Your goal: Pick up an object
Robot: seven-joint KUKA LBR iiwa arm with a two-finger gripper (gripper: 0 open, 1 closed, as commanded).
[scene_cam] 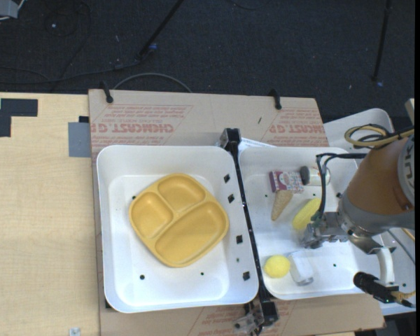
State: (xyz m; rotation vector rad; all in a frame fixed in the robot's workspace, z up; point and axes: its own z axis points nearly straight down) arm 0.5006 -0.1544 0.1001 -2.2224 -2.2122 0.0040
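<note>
The right bin (336,285) holds several small objects. A purple and white box (285,180) lies near its back, with a tan cone (281,204) just in front of it. A yellow, banana-like piece (305,214) lies beside the cone. A yellow ball (277,266) and a pale clear cup (302,269) sit near the front rim. My gripper (315,236) is down inside this bin, just in front of the yellow piece and behind the cup. The view shows nothing held in it.
The left bin (119,187) carries a yellow divided plate (179,219). A black divider (239,215) runs between the two bins. The arm's orange band (379,180) hangs over the right bin's right side. Cardboard (196,121) lies behind the bins.
</note>
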